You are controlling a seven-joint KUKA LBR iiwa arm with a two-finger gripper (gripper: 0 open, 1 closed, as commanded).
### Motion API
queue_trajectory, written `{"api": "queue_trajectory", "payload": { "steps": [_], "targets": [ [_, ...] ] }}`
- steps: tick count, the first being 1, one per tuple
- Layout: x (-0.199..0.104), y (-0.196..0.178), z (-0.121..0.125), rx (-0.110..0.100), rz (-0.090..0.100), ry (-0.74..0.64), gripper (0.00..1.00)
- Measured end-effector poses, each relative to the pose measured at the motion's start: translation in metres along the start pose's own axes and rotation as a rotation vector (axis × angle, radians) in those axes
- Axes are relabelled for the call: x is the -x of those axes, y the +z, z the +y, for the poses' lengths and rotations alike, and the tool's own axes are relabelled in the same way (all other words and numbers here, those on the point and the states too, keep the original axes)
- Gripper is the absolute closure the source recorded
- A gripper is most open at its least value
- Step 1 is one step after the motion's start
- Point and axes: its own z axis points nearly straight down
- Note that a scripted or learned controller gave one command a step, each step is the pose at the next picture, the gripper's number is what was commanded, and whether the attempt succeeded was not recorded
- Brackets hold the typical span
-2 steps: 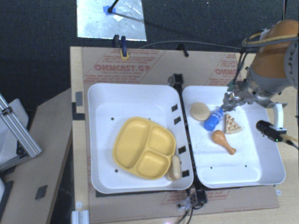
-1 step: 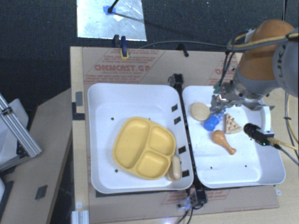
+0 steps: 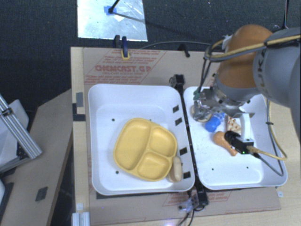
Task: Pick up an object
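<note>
Tool [image 3: 202, 110] sits low over a shallow white plastic bin [image 3: 268, 173], near that bin's far corner by the divider. Released or clenched: cannot tell, metal parts blurred.

Small blue plastic object [image 3: 214, 123] lies in same bin just beside tool, lower right of it; contact w/ tool unclear. Tan-orange rounded item [image 3: 220, 138] is further lower right, near the blue one.

Left of tool, across divider: second shallow white bin [image 3: 101, 126] w/ yellow three-compartment plastic plate [image 3: 141, 147]. Beige oval lump [image 3: 176, 168] touches plate's lower-right edge. Both bins rest on desk [image 3: 78, 74].
</note>
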Motion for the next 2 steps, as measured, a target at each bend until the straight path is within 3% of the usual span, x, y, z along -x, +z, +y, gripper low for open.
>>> {"api": "queue_trajectory", "payload": {
  "steps": [2],
  "targets": [
    [-0.101,-0.008,-0.038,0.001,0.000,0.000,1.00]
  ]
}}
